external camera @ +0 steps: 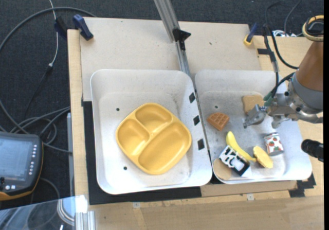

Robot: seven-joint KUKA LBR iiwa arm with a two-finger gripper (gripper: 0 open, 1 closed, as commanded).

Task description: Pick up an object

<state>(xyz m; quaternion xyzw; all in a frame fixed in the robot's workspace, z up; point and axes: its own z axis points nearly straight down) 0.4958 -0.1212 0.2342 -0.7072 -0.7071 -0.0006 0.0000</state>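
My gripper (254,118) hangs over the right bin (205,84), near its middle, below the grey wrist and orange band. A brown waffle piece (218,121) lies just to its left. A tan slice of bread (251,102) sits right behind it, partly covered by the wrist. In front of the gripper lie a yellow banana (237,146), a small yellow slice (263,157), a small white carton with red print (274,144) and a black-and-white block (234,161). Nothing shows in the gripper's grasp.
The left bin (103,95) holds a yellow divided plate (153,138). A metal pole (164,5) slants down to the gap between the bins. Blue clamps (82,26) sit at the bench's back corners. Cables run along the right side.
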